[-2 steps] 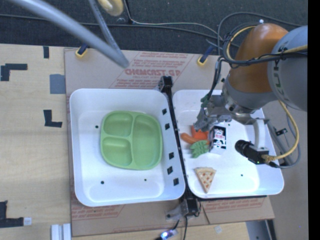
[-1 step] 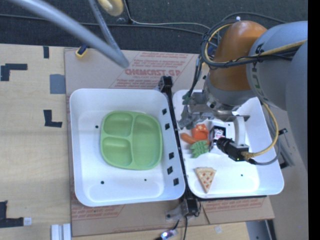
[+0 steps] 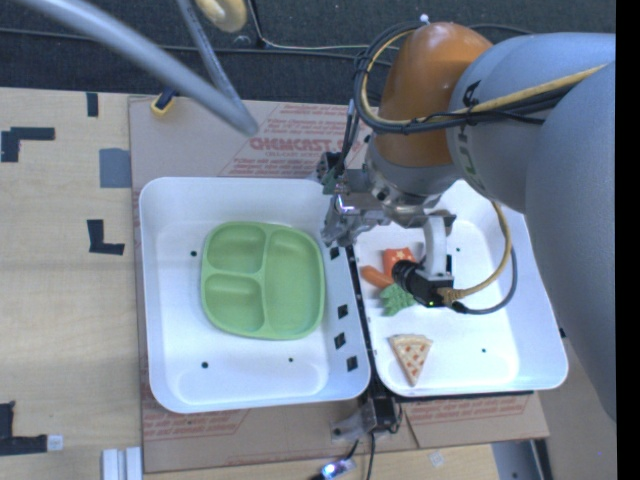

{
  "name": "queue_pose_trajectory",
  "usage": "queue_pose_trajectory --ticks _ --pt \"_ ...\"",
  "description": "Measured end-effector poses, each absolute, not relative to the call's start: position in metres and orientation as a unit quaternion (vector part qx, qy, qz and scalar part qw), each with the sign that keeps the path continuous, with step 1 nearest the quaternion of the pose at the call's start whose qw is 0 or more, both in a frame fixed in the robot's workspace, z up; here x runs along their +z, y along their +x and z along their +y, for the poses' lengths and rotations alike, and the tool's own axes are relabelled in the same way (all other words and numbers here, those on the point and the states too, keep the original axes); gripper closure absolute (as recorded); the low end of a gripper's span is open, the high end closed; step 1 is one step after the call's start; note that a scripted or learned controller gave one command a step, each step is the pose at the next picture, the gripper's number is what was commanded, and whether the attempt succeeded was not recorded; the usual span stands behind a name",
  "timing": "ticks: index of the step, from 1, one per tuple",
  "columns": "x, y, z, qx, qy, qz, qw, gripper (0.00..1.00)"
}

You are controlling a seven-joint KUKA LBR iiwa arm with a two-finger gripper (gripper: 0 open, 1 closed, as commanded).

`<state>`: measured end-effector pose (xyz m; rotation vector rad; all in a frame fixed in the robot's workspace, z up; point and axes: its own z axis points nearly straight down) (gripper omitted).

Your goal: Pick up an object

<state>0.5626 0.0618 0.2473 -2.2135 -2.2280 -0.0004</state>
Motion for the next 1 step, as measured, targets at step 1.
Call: queue_pose_trajectory --ticks 1 --pt "0.2399 0.5804 0.1015 0.0004 -0.706 -0.709 0.000 1.00"
